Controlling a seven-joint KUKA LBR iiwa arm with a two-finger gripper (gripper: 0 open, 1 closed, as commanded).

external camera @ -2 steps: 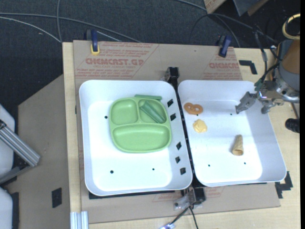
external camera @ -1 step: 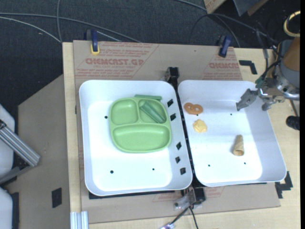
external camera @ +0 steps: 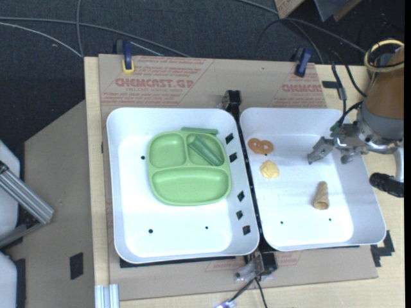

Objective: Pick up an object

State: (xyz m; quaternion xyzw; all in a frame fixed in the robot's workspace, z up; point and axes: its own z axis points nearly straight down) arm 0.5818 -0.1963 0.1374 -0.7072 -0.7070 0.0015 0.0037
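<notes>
The arm is at the approach step: nothing is picked up yet. The gripper (external camera: 331,149) hangs over the upper right part of the right bin (external camera: 359,233), and its fingers (external camera: 317,154) stand spread wide with nothing between them.

Three small things lie in the right bin. The pretzel (external camera: 260,146) is near the bin's upper left corner, the yellow piece (external camera: 270,169) just below it, and the cone-shaped piece (external camera: 321,195) lies more to the middle of the bin, nearest to the gripper. A green divided plate (external camera: 186,185) rests in the left bin (external camera: 128,223), on the other side of the right bin's left wall.

The next move probably calls for bringing the gripper over the cone-shaped piece, going down around it, then closing.
</notes>
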